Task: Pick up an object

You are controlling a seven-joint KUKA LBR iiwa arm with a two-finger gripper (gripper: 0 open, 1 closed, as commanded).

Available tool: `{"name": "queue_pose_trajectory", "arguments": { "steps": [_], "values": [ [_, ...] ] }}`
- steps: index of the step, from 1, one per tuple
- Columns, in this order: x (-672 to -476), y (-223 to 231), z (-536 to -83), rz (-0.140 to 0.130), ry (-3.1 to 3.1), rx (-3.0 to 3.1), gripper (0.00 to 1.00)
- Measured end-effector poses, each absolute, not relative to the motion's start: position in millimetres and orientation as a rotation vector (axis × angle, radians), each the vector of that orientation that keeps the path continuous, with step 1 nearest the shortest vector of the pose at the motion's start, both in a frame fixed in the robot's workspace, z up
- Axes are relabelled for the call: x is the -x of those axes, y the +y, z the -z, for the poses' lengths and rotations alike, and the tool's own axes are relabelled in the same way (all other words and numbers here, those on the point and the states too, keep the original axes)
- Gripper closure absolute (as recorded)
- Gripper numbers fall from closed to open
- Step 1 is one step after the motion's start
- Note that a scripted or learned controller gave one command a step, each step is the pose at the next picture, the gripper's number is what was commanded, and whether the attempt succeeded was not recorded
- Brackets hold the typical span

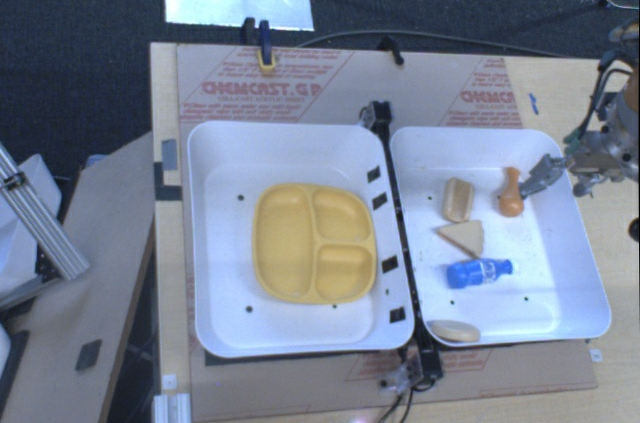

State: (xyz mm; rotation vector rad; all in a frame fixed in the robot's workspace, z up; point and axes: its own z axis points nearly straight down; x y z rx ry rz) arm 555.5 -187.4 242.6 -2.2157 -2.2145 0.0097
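The right bin (575, 241) holds a tan bread-like block (458, 200), a pale wedge (463, 237), a blue bottle (477, 272) lying on its side, an orange peg-shaped piece (511, 192) and a beige oval (454, 331) at the front rim. My gripper (545, 175) reaches in from the right over the bin's upper right part, just right of the orange piece. Nothing shows between its fingers.
The left bin (220, 171) carries a yellow divided plate (314, 242). A black divider with clips (388, 211) runs between the bins. A clamp (264, 45) sits at the bench's back edge, and a metal rail (40, 221) lies at far left.
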Motion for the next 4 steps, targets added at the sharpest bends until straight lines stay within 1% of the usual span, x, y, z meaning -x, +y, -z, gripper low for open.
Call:
{"name": "queue_pose_trajectory", "arguments": {
  "steps": [1, 2, 4],
  "values": [
    [-557.8, -186.6, -250.0, 0.001, -2.226, 2.219, 0.0],
    [-552.2, -179.5, -203.5, 0.001, -2.224, 2.22, 0.0],
    [-549.7, -171.4, -117.7, 0.0, -2.223, 2.219, 0.0]
  ]
}}
